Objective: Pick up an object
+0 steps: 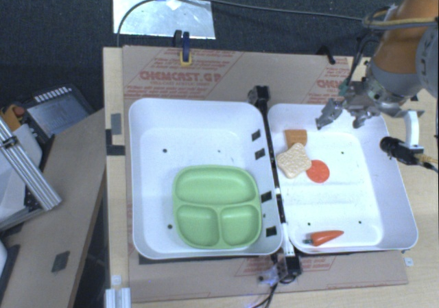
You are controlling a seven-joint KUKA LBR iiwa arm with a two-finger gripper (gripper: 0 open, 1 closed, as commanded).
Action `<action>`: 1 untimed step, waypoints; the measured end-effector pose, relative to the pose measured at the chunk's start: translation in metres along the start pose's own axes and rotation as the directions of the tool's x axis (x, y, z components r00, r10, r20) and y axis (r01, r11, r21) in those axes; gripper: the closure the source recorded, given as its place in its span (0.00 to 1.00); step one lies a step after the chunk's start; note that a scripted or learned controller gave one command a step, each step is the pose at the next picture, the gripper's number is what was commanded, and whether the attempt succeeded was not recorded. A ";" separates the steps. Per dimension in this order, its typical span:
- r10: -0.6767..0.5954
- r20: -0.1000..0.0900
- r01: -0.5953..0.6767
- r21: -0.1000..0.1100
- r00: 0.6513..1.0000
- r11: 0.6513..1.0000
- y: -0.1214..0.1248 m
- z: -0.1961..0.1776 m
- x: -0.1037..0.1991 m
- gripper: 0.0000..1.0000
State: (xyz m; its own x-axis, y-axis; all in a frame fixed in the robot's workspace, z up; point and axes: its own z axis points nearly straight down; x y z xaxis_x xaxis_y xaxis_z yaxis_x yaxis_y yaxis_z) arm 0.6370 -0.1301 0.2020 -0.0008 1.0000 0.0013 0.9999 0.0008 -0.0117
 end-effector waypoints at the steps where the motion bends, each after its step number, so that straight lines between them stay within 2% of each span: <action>1: -0.002 0.002 0.002 -0.013 1.000 1.000 0.003 -0.008 0.000 0.00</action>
State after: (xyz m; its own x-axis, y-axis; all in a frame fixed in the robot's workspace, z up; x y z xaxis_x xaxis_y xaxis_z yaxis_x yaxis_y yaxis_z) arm 0.6398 -0.1298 0.2102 -0.0029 1.0000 -0.0003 1.0000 0.0029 0.0014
